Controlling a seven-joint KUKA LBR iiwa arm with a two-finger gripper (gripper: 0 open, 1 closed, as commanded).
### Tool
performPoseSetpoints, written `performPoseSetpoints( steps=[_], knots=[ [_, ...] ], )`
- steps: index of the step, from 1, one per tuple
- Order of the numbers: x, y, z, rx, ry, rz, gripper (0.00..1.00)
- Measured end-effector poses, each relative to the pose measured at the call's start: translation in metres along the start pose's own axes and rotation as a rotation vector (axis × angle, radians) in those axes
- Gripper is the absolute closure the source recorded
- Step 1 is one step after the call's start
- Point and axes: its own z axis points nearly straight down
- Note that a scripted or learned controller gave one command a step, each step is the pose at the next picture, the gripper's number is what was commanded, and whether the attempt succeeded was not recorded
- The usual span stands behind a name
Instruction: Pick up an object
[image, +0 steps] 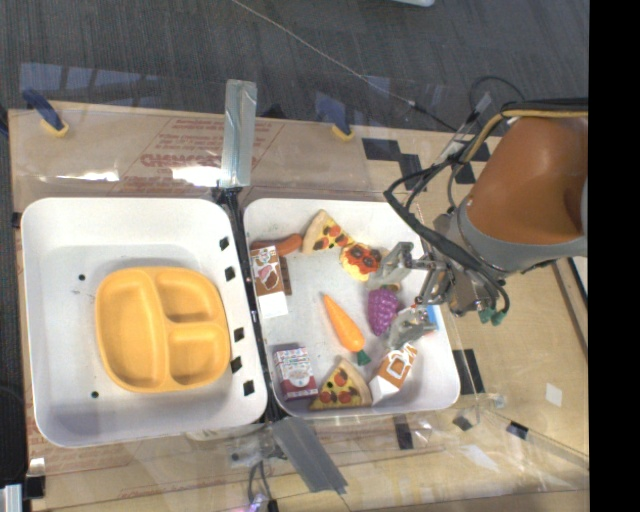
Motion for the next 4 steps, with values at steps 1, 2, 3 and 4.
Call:
performPoseSetpoints(
  steps=[1, 2, 3, 4],
  knots=[
    [-0.032, 0.003, 0.153, -0.005, 0.013, -0.033, 0.00],
    [-0.019, 0.006, 0.181, -0.001, -0.002, 0.007, 0.00],
    [-0.021, 0.007, 0.171, 0.000, -0.005, -0.001, 1.00],
    [-0.021, 0.008, 0.171, -0.001, -0.004, -0.002, 0.00]
  ],
)
